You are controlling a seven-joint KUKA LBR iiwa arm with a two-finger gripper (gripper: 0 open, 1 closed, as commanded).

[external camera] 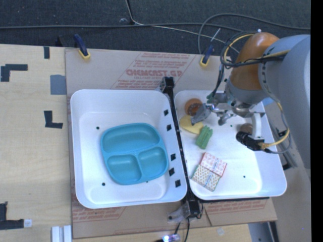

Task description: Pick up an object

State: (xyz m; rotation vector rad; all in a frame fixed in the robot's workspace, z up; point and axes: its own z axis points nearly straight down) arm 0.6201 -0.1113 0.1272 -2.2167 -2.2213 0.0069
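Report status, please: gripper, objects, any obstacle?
Gripper low over right bin, nothing seen held. Yellow piece, green block and brown round item crowded beside it. Patterned box apart, nearer front.

The right bin (pixel 262 178) holds four small things. A green ridged block (pixel 204 136) lies tilted near the middle. A pale yellow piece (pixel 190 126) touches its upper left. A round brown-orange object (pixel 193 106), perhaps a doughnut, sits behind. A patterned packet (pixel 209 171) lies flat, well apart.
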